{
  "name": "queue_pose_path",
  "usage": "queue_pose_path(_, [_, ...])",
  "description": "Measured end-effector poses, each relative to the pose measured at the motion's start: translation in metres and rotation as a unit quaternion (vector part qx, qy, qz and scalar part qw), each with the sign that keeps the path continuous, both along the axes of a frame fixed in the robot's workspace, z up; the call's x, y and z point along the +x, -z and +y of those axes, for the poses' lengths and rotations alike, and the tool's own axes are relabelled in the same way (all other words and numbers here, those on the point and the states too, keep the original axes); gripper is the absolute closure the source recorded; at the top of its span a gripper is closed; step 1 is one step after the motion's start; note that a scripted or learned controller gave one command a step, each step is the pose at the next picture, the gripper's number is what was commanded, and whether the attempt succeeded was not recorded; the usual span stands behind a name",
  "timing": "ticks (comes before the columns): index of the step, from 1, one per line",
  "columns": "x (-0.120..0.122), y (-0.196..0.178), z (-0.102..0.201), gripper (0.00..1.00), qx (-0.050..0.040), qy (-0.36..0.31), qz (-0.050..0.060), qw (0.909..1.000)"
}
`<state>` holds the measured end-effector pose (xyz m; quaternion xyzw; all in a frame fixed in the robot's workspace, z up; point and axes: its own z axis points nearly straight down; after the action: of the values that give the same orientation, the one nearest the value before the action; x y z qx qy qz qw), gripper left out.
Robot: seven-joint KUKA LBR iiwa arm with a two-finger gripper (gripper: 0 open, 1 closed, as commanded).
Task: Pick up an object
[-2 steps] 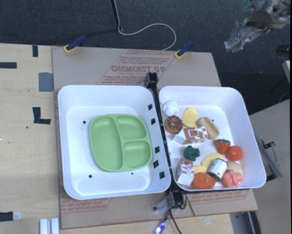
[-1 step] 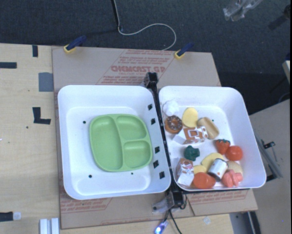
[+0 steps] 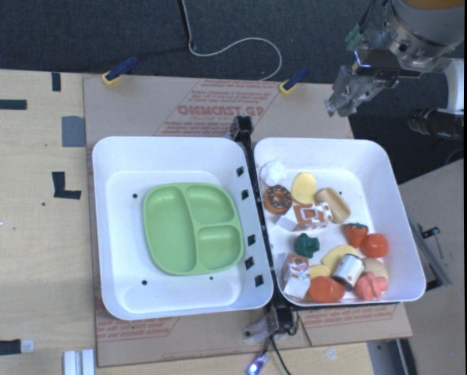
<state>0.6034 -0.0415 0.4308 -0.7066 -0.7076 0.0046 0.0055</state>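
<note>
As we scan from the left, the left bin (image 3: pixel 108 209) holds a green divided plate (image 3: pixel 193 228), lying flat, approx centred. Black clips (image 3: pixel 253 217) run down the seam btwn bins. Right bin (image 3: pixel 390 186) carries the toy food pile: chocolate donut (image 3: pixel 277 199) by the seam, yellow piece (image 3: pixel 304 187) just beside it, hot dog bun (image 3: pixel 333 204) next, dark green item (image 3: pixel 305 245) below, tomato (image 3: pixel 372 244) nr the right wall, silver can (image 3: pixel 347 269) toward the front. Gripper (image 3: pixel 349 94) hangs above the bench beyond the right bin's far edge, well apart from the objs; we see nothing btwn its fingers, and can't tell whether jaws are spread or closed.
</note>
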Motion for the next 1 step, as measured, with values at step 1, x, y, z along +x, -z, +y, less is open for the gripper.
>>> queue_pose_path(1, [-0.0608, 0.1148, 0.0143, 1.00, -0.0001, 0.001, 0.002, 1.0000])
